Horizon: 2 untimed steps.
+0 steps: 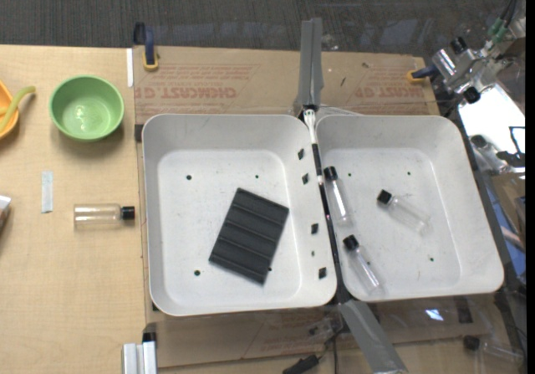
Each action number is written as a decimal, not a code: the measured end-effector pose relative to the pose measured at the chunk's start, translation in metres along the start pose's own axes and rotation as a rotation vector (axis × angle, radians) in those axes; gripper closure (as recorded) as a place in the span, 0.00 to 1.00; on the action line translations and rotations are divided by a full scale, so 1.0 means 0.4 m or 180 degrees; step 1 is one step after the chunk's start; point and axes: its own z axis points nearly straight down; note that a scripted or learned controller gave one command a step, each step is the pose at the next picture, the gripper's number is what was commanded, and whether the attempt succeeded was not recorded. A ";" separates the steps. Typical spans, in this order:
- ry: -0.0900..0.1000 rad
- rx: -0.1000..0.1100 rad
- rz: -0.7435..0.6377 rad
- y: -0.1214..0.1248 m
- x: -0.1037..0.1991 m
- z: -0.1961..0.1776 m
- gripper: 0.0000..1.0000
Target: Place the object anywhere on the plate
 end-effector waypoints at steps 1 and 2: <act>0.0008 0.0006 -0.0241 -0.244 -0.010 0.402 1.00; 0.0001 -0.0001 -0.0299 -0.004 0.013 0.073 1.00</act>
